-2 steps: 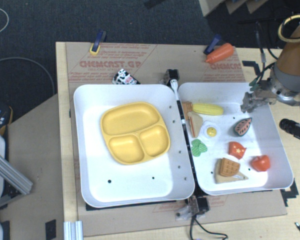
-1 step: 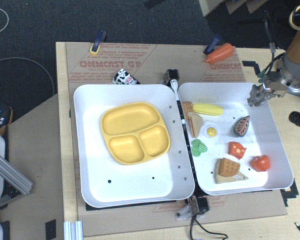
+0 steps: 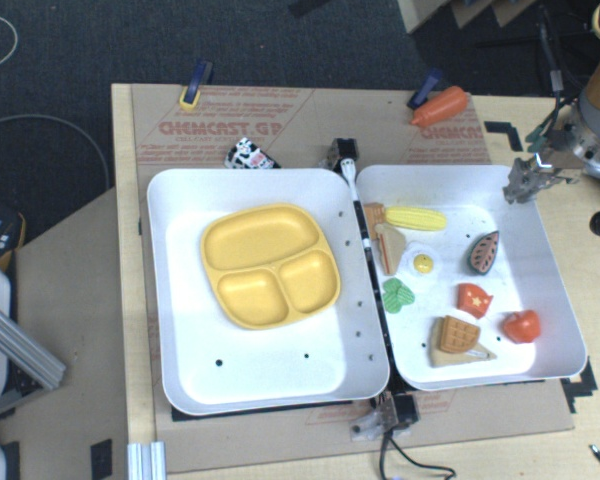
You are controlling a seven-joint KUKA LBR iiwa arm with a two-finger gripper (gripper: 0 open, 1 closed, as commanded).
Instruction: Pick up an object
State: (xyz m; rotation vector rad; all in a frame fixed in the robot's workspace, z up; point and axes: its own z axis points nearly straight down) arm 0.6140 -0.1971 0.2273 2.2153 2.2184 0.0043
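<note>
Our gripper [image 3: 525, 180] hangs over the far right corner of the right bin [image 3: 555, 298], pinching nothing; whether it is spread or pressed together we cannot tell. We would first settle on one toy standing clear of its neighbours. The corn cob [image 3: 415, 219] suits us: it lies at the bin's far left, long axis running left to right, so we would close across its narrow width.

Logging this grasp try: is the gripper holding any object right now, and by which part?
Nothing is held. The gripper hovers at the right bin's far right corner, apart from the toy food; the watermelon slice is nearest.
</note>
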